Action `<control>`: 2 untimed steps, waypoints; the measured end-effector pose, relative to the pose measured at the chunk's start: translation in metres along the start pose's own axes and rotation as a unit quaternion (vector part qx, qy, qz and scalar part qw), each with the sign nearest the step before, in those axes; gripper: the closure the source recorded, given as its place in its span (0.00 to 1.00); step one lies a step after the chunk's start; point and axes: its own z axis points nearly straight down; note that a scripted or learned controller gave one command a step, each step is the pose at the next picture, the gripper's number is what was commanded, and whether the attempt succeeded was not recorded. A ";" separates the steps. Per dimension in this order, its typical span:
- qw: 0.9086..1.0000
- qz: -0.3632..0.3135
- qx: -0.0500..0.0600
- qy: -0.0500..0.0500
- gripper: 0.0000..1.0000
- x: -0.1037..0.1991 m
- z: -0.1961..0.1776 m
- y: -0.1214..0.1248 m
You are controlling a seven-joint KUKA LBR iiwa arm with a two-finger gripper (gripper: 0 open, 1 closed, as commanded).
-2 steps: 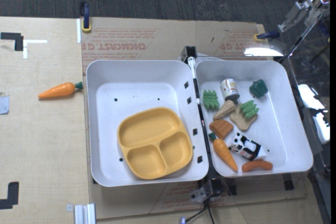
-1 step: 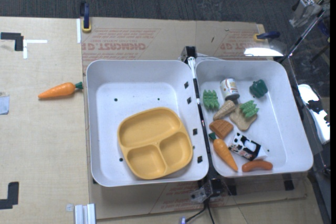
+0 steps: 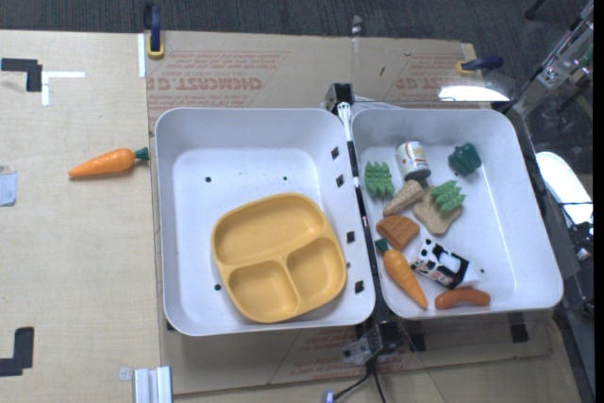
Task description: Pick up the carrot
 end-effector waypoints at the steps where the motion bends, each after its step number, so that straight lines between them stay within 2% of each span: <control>1: 0.998 -0.069 -0.004 -0.004 1.00 0.064 -0.072 -0.022; 2: 0.972 -0.235 -0.001 0.000 1.00 0.134 0.033 0.021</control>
